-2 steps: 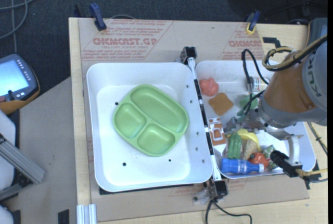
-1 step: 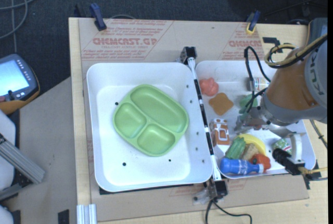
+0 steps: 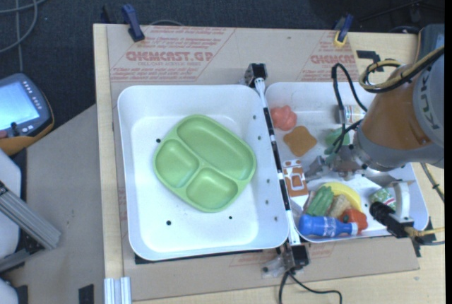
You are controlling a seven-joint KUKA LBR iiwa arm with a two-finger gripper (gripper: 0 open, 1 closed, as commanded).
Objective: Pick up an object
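Note:
The right bin (image 3: 311,92) holds several small things. A salmon-pink lump (image 3: 284,117) lies near its back left, with a brown flat piece (image 3: 300,141) just in front of it. An orange-and-white item (image 3: 294,178) rests by the left wall. At the front lie a green vegetable (image 3: 321,200), a yellow banana (image 3: 344,191), a red piece (image 3: 357,219) and a blue bottle (image 3: 325,227). My gripper (image 3: 321,165) hangs low over the bin's middle, between the brown piece and the green vegetable. Nothing shows in its grasp.
The left bin (image 3: 134,154) holds a green divided plate (image 3: 205,162). A small green thing (image 3: 333,138) sits behind the gripper, and a green-and-white item (image 3: 385,194) lies at the right. My arm (image 3: 395,119) covers the right bin's back right.

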